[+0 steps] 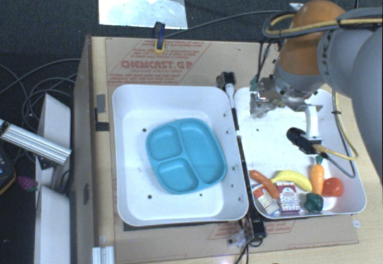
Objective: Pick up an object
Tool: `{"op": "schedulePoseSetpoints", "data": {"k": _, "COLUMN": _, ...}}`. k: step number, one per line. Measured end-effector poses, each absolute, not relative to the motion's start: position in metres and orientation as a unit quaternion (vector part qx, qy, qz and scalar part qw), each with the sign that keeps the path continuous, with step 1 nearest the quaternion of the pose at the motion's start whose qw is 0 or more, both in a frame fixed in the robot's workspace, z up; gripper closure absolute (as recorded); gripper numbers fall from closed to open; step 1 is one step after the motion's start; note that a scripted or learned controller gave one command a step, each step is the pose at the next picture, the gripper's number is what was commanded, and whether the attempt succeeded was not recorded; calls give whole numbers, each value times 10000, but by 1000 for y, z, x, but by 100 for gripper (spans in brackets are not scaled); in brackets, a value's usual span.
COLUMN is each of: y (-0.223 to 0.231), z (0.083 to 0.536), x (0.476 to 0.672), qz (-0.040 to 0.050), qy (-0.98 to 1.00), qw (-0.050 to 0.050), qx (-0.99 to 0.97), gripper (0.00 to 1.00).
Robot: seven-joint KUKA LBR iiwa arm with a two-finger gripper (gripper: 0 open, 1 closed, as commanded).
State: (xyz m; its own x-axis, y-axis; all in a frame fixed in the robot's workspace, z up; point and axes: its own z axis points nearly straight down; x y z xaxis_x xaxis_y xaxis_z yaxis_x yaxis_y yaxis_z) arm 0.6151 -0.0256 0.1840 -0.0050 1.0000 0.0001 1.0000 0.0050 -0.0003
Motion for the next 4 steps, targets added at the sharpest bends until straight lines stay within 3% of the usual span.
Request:
{"op": "schedulePoseSetpoints", "data": {"k": 1, "y": 35, "z": 185, "x": 628, "qz": -9, "qy": -7089, "qw": 0, "qx": -7053, "gripper": 100}}
{"op": "schedulePoseSetpoints", "data": {"k": 2, "y": 79, "z": 230, "x": 669, "qz": -19, "qy": -7092, "qw": -13, "qx": -7050, "gripper": 100}}
{"op": "schedulePoseSetpoints", "data": {"k": 3, "y": 89, "z": 200, "x": 669, "qz": -3, "qy": -7091, "qw": -2, "qx": -7051, "gripper": 100}}
{"op": "schedulePoseSetpoints", "data": {"k": 4, "y": 144, "z": 194, "x": 669, "qz": -10, "qy": -7092, "qw": 2, "qx": -7051, "gripper": 100}}
